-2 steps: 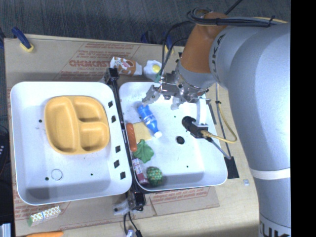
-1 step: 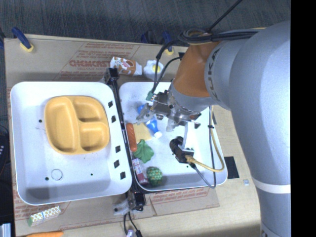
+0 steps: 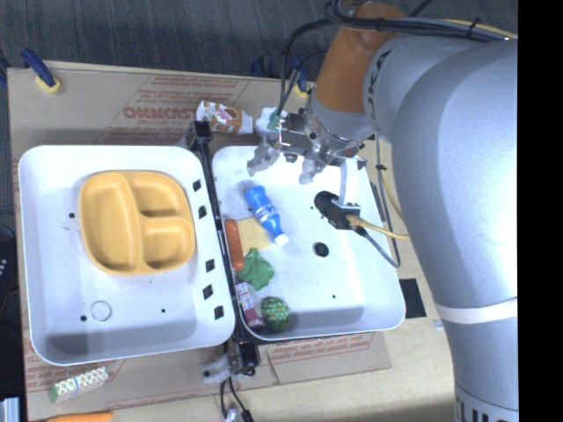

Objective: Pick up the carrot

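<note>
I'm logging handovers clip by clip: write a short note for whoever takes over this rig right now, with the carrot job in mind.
Gripper: open, holding nothing, over the top of the right bin.
Carrot: lying along that bin's left wall, beside the blue bottle and above the green leafy piece.
Left bin: holds the yellow divided tray.
Done: nothing picked yet.
Left: move down-left to the carrot, grasp it, lift.
</note>
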You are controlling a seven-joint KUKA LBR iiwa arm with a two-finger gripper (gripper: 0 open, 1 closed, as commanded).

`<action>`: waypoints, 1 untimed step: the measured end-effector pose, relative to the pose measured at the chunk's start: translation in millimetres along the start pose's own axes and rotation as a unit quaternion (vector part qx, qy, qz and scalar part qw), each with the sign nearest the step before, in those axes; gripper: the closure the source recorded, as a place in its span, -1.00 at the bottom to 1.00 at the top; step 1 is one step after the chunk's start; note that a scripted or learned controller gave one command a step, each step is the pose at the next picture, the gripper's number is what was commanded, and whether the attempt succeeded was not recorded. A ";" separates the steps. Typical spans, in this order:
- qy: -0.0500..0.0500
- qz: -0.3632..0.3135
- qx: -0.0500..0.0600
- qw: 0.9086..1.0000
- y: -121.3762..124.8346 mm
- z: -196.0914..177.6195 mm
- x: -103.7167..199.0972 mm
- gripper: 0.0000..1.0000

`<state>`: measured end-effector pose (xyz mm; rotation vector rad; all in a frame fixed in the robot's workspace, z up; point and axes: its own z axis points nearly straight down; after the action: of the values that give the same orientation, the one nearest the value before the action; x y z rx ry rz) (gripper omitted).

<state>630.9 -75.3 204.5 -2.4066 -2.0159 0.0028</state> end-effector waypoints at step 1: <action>0.000 -0.027 0.002 1.000 -105.4 13.8 44.4 -1.00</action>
<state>535.0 -13.1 191.0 -2.3498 -2.0774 0.0066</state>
